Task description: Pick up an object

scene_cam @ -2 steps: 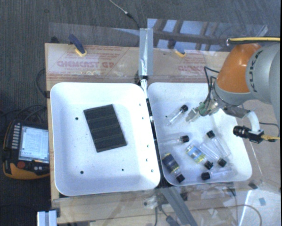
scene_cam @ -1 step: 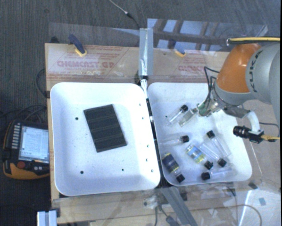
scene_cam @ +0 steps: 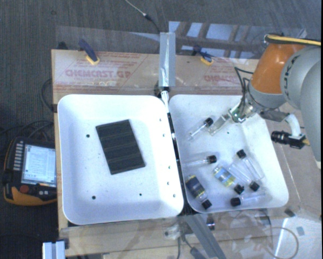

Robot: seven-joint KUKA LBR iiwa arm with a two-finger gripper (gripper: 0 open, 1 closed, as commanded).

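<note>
Your arm (scene_cam: 283, 72) enters from 3 o'clock and its gripper (scene_cam: 238, 113) sits low over the upper part of the right bin (scene_cam: 269, 190), at about 1 o'clock within that bin. You cannot tell from this angle how far the tool is spread, nor whether anything is caught in it, so treat it as carrying nothing. The nearest candidate is the vial (scene_cam: 201, 128) lying slantwise just beside the tool, towards 8 o'clock from it, with its dark cap at the upper end. The other vials (scene_cam: 231, 177) lie in a loose cluster at 6 o'clock in the same bin, some touching or crossing. The left bin (scene_cam: 69, 161) bears one flat black slab (scene_cam: 120, 146) near its centre. Your risks, as I judge them: the vial is clear, round and slanted, so a closing tool that meets it off its axis may roll it aside or squirt it out. The tool stands near the bin's far wall, and a descent there may strike the slope. If you go for the cluster instead, you may pinch two vials at once or scatter them. The slab lies flat with little edge to grip, so a try there may close on nothing.
</note>
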